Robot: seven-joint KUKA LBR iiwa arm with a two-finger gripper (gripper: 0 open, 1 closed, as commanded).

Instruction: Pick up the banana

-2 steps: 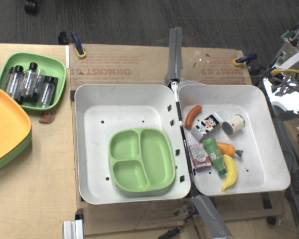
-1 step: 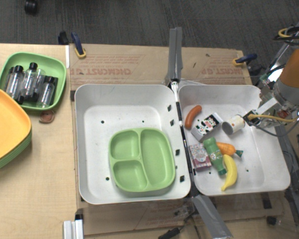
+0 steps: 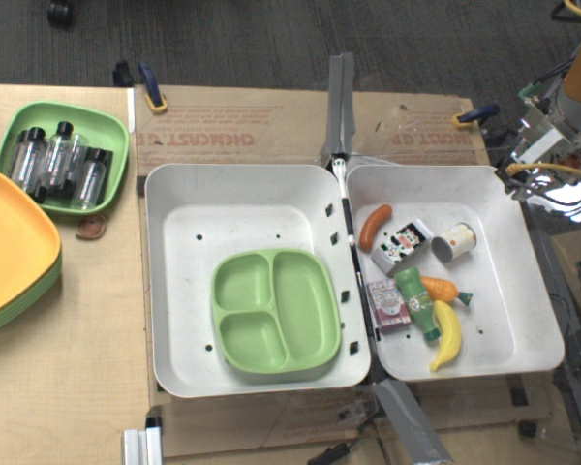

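The yellow banana (image 3: 446, 335) lies in the right bin (image 3: 523, 260), near its front edge, curved with one end pointing toward the front. Its upper end touches a green bottle (image 3: 416, 298) and sits just below a carrot (image 3: 439, 287). My gripper (image 3: 545, 163) is at the view's right edge, above the right bin's far right corner. It is well away from the banana, with nothing visibly held.
The right bin also holds a pink packet (image 3: 389, 305), a red sausage (image 3: 375, 226), a black-and-white box (image 3: 404, 243) and a white cup (image 3: 454, 241). A green divided plate (image 3: 275, 310) lies in the left bin (image 3: 174, 260). A tray of bottles (image 3: 63, 158) and orange plates (image 3: 15, 250) sit far left.
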